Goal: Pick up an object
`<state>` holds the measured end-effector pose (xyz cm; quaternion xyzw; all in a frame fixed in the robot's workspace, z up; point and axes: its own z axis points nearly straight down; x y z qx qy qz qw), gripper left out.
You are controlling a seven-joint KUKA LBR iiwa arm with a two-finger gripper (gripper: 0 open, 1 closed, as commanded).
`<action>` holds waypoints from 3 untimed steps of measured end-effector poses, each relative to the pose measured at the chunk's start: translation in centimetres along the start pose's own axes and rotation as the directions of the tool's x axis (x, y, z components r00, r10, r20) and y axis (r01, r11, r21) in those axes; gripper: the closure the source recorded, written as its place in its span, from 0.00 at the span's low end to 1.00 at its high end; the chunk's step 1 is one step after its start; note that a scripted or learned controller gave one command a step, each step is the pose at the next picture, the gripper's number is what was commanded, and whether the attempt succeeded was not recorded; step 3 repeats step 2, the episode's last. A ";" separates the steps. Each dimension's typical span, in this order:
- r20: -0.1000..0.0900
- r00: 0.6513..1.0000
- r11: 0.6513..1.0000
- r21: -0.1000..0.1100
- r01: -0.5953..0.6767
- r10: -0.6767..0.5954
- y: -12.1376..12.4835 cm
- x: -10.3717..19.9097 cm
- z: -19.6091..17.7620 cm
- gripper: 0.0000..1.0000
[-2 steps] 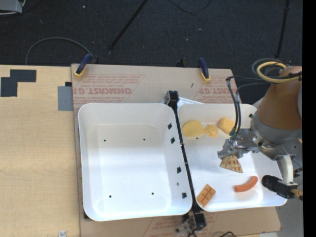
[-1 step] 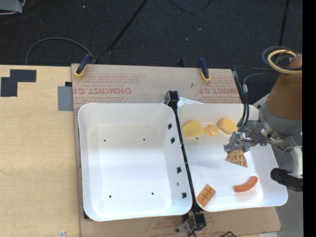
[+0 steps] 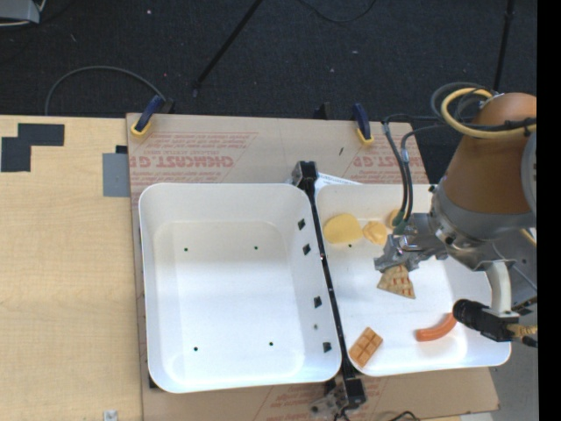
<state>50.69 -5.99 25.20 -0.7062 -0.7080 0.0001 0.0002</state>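
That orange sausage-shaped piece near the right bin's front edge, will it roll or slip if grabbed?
The orange sausage piece looks rounded and smooth, so it may slip. Its curve probably limits rolling. It lies close to the right bin's rim, so a push might jam it there.

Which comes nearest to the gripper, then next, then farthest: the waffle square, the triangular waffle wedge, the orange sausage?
1. Triangular waffle wedge: directly under the gripper, mid right bin.
2. Orange sausage: lower right of the gripper, near the bin's front.
3. Waffle square: front left corner of the right bin, by the divider.
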 end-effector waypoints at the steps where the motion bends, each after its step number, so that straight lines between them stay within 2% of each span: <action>1: -0.001 1.000 1.000 0.001 0.001 -0.001 -1.3 5.1 0.5 1.00; 2: -0.001 1.000 1.000 0.002 0.002 -0.002 -1.7 11.1 1.5 1.00; 3: -0.001 1.000 1.000 0.002 0.002 -0.002 -1.7 11.1 1.5 1.00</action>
